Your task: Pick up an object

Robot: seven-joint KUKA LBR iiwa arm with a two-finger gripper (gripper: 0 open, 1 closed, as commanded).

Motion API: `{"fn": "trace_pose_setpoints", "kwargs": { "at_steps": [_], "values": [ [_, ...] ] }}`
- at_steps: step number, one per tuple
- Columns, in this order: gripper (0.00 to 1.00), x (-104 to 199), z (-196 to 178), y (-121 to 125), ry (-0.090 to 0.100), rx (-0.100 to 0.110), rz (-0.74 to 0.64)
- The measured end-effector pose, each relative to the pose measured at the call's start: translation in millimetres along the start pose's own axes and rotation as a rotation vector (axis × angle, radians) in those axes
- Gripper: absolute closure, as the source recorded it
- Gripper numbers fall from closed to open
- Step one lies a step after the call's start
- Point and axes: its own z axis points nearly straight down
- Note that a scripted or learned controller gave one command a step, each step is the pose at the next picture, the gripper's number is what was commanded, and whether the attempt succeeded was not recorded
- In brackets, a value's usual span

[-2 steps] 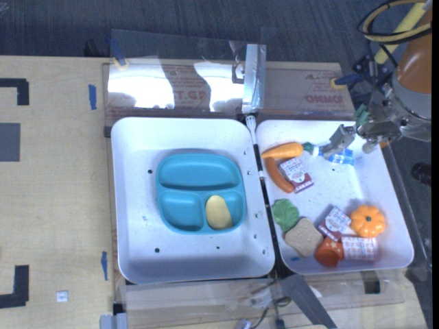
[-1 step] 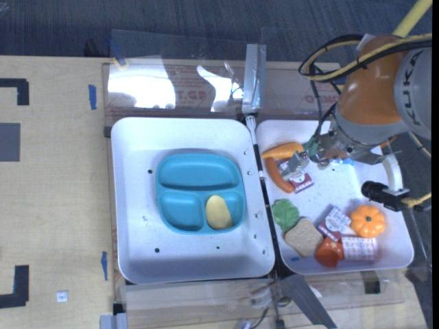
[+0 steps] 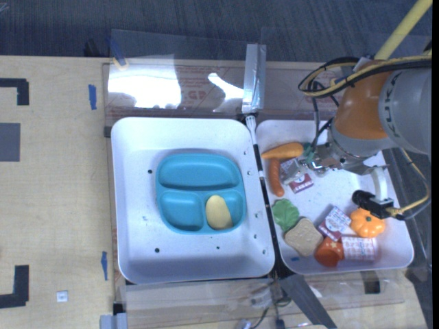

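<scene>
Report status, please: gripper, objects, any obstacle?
Gripper low in right bin, above small packet. Nothing seen held. Carrot and sausage crowd beside it.

Both white bins [image 3: 130,204] look like smooth, faintly glossy plastic, as does the blue divided tray [image 3: 192,177] (its surface catches light), against the matt wooden bench [image 3: 55,204].

Robotics lab: taped plywood bench [image 3: 55,184], white bins [image 3: 130,204], cabled arm [image 3: 384,108].
</scene>
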Motion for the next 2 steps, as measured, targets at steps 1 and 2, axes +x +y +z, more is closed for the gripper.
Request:
{"fn": "trace_pose_setpoints", "kwargs": {
  "at_steps": [1, 2],
  "values": [
    [1.0, 0.2, -8.9, -0.3, 0.001, 0.001, 0.002],
    [1.0, 105.4, -98.1, 77.6, 0.004, -0.006, 0.042]
  ]
}}
